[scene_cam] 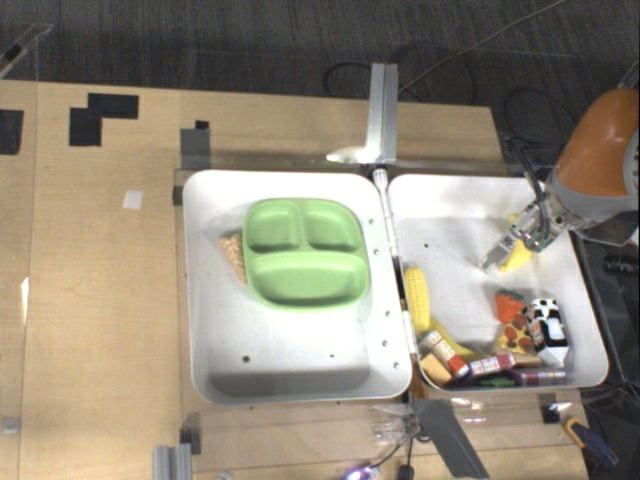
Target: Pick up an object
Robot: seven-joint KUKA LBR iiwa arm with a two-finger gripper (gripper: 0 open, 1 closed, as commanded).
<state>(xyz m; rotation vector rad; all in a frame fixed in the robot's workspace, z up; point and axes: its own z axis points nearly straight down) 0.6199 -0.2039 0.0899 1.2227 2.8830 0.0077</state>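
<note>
My gripper (512, 248) hangs over the upper right part of the right bin (450, 208), below the arm's orange band (600, 153). A small yellow object (518, 259) shows between its fingers, and they are shut on it. One silver fingertip (494, 261) points down and to the left, toward the bin floor. I cannot tell whether the yellow object is off the floor.
A corn cob (417, 300) lies along the right bin's left wall. An orange-red toy (510, 308), a black-and-white carton (546, 325) and several small packages (480, 365) crowd its front right. The left bin (210, 318) holds a green divided plate (303, 251) and a brown snack (233, 256).
</note>
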